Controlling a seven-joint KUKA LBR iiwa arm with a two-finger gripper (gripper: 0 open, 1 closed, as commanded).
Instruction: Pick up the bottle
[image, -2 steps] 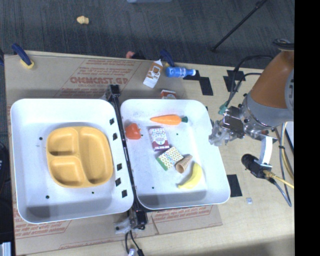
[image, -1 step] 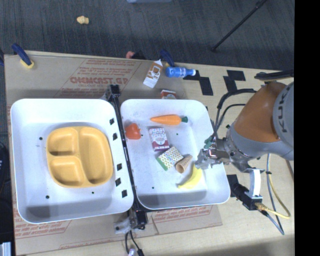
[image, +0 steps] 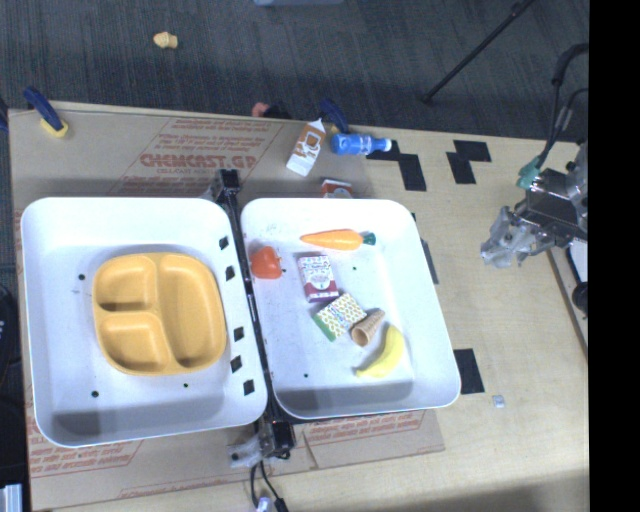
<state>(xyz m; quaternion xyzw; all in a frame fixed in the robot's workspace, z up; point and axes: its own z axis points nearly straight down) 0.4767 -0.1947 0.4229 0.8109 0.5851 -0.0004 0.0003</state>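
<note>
Camera view places the claw (image: 505, 245) at the right side of the counter (image: 500, 330), outside both bins and holding nothing. Its state cannot be told at this size.

Task item: the bottle (image: 358, 145), blue plastic and roughly cylindrical, lies on its side on the counter beyond the right bin (image: 432, 330). It is well apart from the claw, up and to the left of it, outside the bin's far rim. A small white carton (image: 306, 147) lies just beside the bottle, on the side away from the claw.

Step in hand, as a judgement: approach. The grasp is not yet begun. The next move calls for travel across the counter to a point above the bottle, then alignment of the claw across the bottle's short axis before descent. A smooth round body may roll under uneven contact.

Contents of the right bin, left of the claw:
- carrot (image: 334, 239), orange, tapered
- banana (image: 385, 354), yellow, curved
- ice-cream cone (image: 366, 325), tan, ridged
- printed packet (image: 316, 277), flat and rectangular

The left bin (image: 40, 300), farthest from the claw, holds a yellow tray (image: 160, 311) with three smooth compartments.
</note>
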